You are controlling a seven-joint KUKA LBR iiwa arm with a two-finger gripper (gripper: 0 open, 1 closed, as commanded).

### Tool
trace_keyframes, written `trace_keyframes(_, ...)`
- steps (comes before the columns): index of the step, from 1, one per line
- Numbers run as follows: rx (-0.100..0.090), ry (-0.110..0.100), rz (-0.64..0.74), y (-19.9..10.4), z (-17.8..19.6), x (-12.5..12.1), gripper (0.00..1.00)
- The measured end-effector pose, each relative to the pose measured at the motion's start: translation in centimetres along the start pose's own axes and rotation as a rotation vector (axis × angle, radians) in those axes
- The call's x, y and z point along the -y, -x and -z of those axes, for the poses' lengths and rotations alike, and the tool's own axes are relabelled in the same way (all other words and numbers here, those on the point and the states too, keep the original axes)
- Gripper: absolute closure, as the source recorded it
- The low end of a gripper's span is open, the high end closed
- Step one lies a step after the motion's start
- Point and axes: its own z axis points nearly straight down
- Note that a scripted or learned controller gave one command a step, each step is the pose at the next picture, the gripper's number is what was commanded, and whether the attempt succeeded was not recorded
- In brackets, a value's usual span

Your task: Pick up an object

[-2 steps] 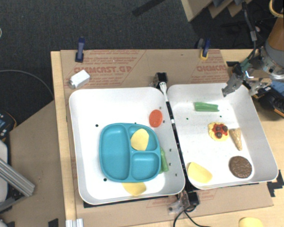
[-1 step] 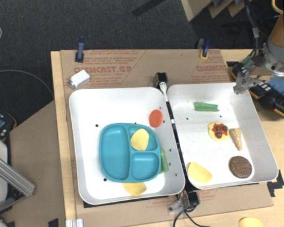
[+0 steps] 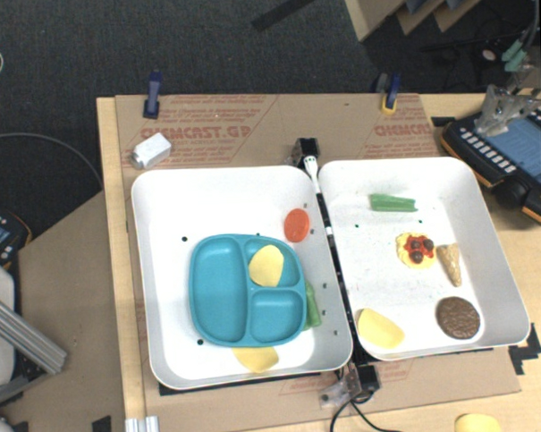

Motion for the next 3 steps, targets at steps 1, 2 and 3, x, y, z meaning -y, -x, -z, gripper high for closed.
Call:
trace_keyframes(1, -0.008, -0.029, -0.002, -4.6, -8.8, 7.5, 1.00)
trace_keyframes(2, -0.003, -0.002, 0.004, -9.9, 3.3, 6.5, 1.00)
trace_keyframes(3, -0.006, -0.027, -0.002, -12.2, -2.5, 12.4, 1.00)
